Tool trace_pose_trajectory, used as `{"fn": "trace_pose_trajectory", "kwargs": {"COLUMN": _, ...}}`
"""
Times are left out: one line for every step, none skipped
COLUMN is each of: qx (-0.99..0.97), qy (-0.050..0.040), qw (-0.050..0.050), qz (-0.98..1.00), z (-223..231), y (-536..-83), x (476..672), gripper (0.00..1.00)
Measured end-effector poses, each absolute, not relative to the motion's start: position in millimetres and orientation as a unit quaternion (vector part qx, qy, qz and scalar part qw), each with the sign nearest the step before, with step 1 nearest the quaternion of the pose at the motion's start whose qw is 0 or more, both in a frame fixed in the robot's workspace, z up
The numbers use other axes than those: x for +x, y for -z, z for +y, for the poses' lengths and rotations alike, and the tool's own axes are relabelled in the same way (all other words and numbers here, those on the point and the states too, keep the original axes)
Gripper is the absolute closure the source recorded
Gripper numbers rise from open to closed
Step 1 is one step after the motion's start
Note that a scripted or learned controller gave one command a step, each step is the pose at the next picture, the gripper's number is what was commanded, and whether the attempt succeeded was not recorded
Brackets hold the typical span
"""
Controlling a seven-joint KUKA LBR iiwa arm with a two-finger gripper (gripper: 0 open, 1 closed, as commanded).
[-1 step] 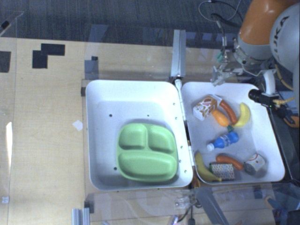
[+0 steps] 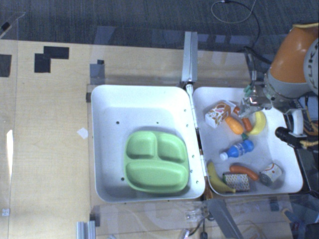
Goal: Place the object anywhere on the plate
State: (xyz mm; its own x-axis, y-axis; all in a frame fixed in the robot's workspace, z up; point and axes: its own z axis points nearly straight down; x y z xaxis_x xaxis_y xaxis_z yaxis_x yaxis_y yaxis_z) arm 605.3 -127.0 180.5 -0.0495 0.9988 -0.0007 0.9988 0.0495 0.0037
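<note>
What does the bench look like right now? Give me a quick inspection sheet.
Surface: wooden bench bearing two white bins, left bin and right bin, side by side.
Job's things: green plate with compartments lies in the left bin, nothing on it.
Clutter: right bin holds a carton, orange piece, two bananas, blue bottle, carrot, grey grater-like block, small can.
Grippers: gripper low over the right bin's far items; grasp unclear.
Cables: black cable looped on the floor.
Surroundings: dark carpet, black markers on bench.
</note>
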Motion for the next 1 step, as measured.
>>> {"fn": "trace_pose_trajectory", "kwargs": {"qx": 0.685, "qy": -0.0017, "qw": 0.002, "qz": 0.729, "z": -79.9, "y": -185.7, "x": 583.9, "gripper": 1.0}}
